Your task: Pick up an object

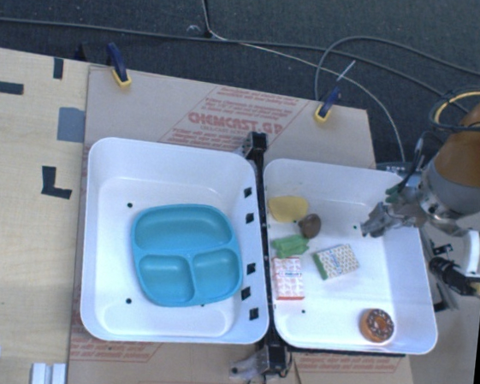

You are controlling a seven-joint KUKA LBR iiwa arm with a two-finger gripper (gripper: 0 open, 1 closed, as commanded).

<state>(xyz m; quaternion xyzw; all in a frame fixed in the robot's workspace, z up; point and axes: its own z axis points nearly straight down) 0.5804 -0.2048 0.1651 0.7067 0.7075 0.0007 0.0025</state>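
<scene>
The right bin (411, 275) holds several small objects: a yellow lump (287, 207), a brown pebble-like piece (309, 226), a green item (289, 246), a red and white packet (288, 278), a green checkered packet (336, 261) and a brown doughnut (376, 325). My gripper (376, 226) hangs over the bin's right part, up and to the right of the checkered packet. I see nothing between its fingers.
The left bin (104, 214) holds a blue divided tray (186, 254). Black clips run along the seam between the bins (257, 232). Cables loop over the dark floor behind the bench. Two clamps (117, 65) pin the cardboard at the back.
</scene>
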